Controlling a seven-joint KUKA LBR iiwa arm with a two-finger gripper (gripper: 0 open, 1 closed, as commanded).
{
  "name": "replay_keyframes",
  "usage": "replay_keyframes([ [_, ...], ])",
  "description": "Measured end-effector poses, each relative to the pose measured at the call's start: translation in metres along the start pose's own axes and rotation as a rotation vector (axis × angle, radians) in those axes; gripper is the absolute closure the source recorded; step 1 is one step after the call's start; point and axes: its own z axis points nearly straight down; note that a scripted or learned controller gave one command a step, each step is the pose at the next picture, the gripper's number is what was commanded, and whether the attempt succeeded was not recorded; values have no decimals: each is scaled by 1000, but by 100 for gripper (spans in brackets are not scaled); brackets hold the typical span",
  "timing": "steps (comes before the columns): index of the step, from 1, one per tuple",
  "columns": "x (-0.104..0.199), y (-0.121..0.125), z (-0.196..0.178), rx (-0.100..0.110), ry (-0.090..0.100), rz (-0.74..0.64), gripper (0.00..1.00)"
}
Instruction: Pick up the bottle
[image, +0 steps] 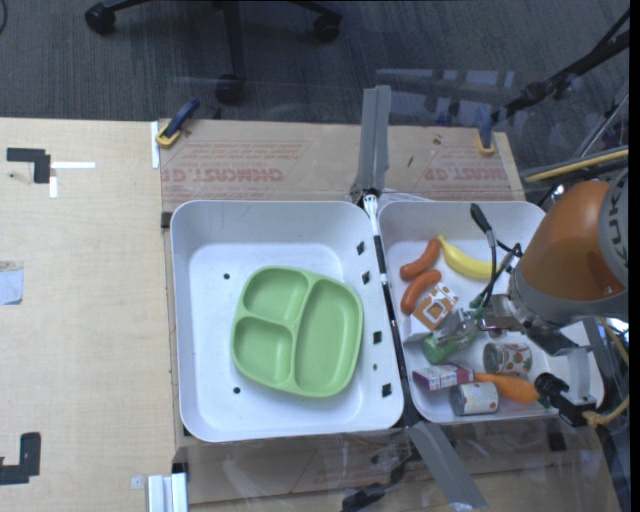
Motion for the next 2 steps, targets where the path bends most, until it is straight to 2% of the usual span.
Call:
replay_keyframes([
  [1, 1, 0, -10, 3, 6, 2, 100],
  [2, 1, 0, -10, 3, 5, 2, 0],
])
